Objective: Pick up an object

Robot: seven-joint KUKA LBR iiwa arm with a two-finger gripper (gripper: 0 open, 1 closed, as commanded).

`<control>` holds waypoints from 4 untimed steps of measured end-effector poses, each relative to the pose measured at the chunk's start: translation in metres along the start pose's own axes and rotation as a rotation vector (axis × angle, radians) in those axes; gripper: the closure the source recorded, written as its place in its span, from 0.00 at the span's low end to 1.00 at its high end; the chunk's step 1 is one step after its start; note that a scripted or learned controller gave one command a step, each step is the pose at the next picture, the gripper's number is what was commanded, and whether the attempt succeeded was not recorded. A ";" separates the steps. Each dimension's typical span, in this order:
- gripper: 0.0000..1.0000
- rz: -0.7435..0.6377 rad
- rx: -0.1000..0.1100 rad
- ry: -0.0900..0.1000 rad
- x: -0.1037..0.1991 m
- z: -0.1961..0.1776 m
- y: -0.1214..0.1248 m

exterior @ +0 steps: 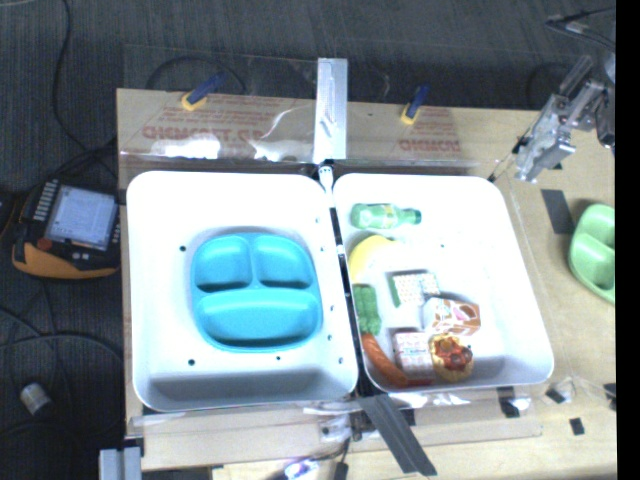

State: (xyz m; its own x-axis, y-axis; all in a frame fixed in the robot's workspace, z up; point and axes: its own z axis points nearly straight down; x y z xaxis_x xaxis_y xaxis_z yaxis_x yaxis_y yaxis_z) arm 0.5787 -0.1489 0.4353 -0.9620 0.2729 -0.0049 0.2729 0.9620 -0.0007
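- The gripper [540, 153] hangs at the upper right of the camera view, outside the bins and above the bare table [520, 133] just past the far right corner of the right bin [520, 268].
- Whether it is open or shut I cannot tell; that end of the arm is small and blurred here, and nothing can be seen held in it.
- Everything that could be picked up lies in the right bin, crowded toward its left and near side.
- A green bottle [385, 215] lies on its side near the far wall.
- A yellow piece shaped like a banana [368, 252] sits just below the bottle.
- A green item [366, 308] lies against the left wall.
- A small white box [414, 288] rests near the middle, with a red-and-white packet [455, 315] just beside it.
- Another small packet [412, 349] and a round red-and-yellow item [451, 356] sit by the near wall, with an orange piece like a carrot [385, 365] at the near-left corner.
- The left bin [160, 268] carries a blue divided tray [258, 290] in its middle.
- A light green object [596, 250] sits on the table at the right edge, apart from the bins.
- As I judge it, the task is not yet begun in any visible sense: no object is lifted or gripped.
- What is left is the whole of it: moving over the right bin, coming down on one object, closing on it and raising it.
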 end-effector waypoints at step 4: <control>1.00 -0.281 -0.001 0.002 -0.010 0.127 0.127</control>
State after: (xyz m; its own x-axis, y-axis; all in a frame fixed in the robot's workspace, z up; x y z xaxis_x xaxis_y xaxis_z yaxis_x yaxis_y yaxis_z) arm 0.6235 -0.0293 0.3078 -1.0000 -0.0049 -0.0024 -0.0049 1.0000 -0.0009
